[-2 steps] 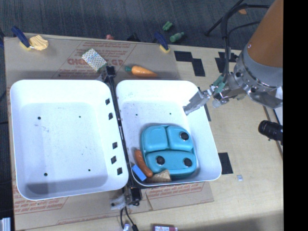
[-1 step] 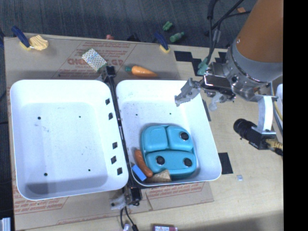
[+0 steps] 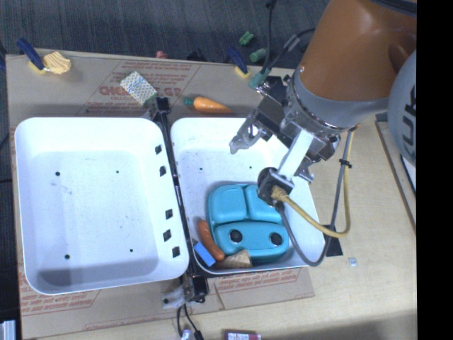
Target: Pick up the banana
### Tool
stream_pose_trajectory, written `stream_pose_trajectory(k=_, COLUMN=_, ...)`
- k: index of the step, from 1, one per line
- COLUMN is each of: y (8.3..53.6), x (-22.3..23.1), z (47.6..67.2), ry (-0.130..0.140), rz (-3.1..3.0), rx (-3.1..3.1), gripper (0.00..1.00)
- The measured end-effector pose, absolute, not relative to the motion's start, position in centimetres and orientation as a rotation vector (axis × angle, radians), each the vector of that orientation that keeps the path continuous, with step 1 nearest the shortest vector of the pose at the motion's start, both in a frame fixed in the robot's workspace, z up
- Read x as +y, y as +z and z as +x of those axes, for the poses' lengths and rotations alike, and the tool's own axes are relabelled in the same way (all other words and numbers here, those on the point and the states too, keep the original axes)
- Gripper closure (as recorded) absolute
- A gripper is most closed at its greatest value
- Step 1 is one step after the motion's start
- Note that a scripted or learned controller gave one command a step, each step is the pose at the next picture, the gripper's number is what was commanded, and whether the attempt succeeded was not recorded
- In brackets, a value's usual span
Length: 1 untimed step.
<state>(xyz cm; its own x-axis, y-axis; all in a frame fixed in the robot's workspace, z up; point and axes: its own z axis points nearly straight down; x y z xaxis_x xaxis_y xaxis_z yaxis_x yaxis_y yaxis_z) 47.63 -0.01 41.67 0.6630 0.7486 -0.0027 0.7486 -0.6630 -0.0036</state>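
Note:
My gripper point(image 3: 256, 163) hangs over the right bin point(image 3: 212, 137), just above the top right corner of a large blue plastic toy point(image 3: 248, 227). The grey wrist and the orange band of the arm point(image 3: 354, 41) cover the bin's far right corner. A thin yellow hose point(image 3: 311, 222) loops from the gripper along the bin's right rim. Against the bin's near wall, left of the blue toy, lie an orange sausage-shaped piece point(image 3: 210, 239), a small blue block point(image 3: 205, 254) and a brown wedge point(image 3: 238, 259). The arm and the blue toy hide part of the bin floor.
The left bin point(image 3: 85, 197) stands beside the right one, with black clips point(image 3: 164, 168) along the shared rim. An orange carrot point(image 3: 207, 105) lies on the cardboard behind the right bin. A patterned packet point(image 3: 138, 87) and a yellow toy point(image 3: 56, 64) lie further back left.

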Motion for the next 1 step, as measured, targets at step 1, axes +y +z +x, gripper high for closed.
stream_pose_trajectory(k=1, y=48.22, x=-2.52, z=47.65, ry=0.001, rz=-2.834, rx=-1.356, gripper=0.00)
